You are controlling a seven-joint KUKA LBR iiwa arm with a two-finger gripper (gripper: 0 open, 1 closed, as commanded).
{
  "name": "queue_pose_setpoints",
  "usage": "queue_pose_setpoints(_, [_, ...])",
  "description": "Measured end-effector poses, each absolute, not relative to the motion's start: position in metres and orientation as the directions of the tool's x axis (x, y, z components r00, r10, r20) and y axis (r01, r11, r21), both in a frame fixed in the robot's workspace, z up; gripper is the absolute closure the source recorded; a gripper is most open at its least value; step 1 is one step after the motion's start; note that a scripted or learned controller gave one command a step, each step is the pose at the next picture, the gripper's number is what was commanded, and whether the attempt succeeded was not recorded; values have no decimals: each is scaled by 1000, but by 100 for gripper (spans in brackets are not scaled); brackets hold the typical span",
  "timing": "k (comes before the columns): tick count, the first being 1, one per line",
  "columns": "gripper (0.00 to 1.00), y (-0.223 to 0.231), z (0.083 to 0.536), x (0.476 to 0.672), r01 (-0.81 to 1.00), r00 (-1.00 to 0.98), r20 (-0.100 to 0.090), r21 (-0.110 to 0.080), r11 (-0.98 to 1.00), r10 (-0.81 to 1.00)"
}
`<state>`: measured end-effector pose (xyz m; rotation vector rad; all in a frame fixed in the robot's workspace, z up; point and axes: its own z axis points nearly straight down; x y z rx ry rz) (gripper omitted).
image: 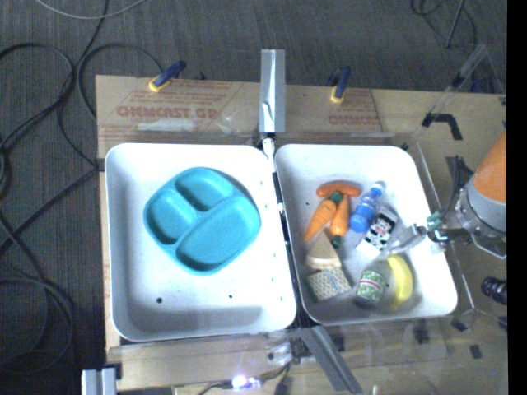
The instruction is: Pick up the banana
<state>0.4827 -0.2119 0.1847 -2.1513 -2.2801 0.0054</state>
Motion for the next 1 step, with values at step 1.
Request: queue_pose_setpoints(1, [0, -213, 89, 486, 948, -317, 3, 4, 317, 948])
